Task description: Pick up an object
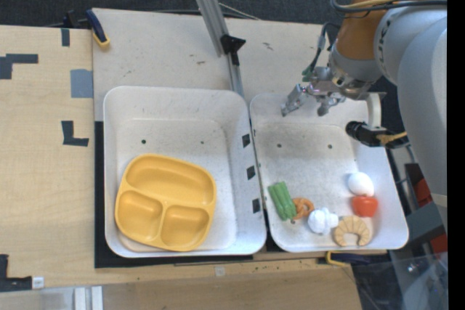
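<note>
My gripper (306, 106) hangs over the far edge of the right bin (320, 149), its two fingers spread apart with nothing between them. Well in front of it, along the bin's near side, lie a green vegetable (282, 200), a small orange piece (301, 207), a white lumpy object (320, 220), a tan croissant (353, 230), a white egg (360, 183) and a red object (365, 205). None of them touches the gripper.
The left bin (174, 120) holds a yellow divided tray (166, 202) at its near left. A slanted metal pole (212, 11) runs down to the gap between the bins. The arm's bulk (407, 47) fills the right side.
</note>
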